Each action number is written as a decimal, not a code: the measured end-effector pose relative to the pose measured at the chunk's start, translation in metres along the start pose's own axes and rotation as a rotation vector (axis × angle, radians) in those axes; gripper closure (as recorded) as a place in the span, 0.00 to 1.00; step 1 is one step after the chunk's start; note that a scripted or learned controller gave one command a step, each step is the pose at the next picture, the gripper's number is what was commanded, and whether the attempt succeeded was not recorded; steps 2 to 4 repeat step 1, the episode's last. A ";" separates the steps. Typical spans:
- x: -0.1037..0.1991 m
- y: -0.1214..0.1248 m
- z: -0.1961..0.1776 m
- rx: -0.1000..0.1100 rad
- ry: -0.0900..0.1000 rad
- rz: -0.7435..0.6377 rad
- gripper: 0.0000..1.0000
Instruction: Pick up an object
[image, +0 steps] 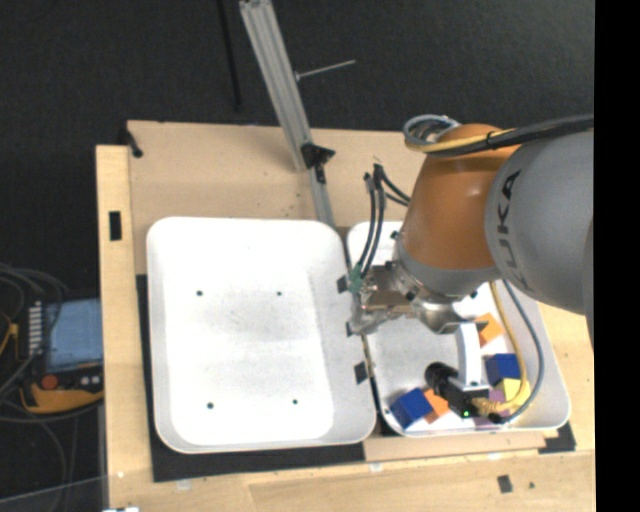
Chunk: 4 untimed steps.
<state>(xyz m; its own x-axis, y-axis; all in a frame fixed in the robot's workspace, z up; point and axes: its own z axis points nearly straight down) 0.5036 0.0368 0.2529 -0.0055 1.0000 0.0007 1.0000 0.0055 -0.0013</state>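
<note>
My arm reaches over the right bin (556, 400), and its grey and orange wrist hides much of the bin floor. The gripper (383, 304) hangs low by that bin's left wall, near the middle. Small blocks lie in the near part of the right bin. A blue block (409, 407) touches an orange block (436, 403) at the front. Further right sit another blue block (503, 366), a yellow piece (512, 386) and an orange piece (488, 330). These blocks all lie nearer the front than the gripper.
The left bin (170, 300) lies beside the right one, their rims almost touching. A slanted metal pole (285, 95) rises behind the bins. A blue device with cables (65, 345) sits off the bench at the left.
</note>
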 end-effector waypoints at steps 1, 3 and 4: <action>0.046 -0.003 0.015 0.003 -0.001 0.000 1.00; 0.046 -0.003 0.015 0.003 -0.001 0.000 1.00; 0.046 -0.003 0.015 0.003 -0.001 0.000 1.00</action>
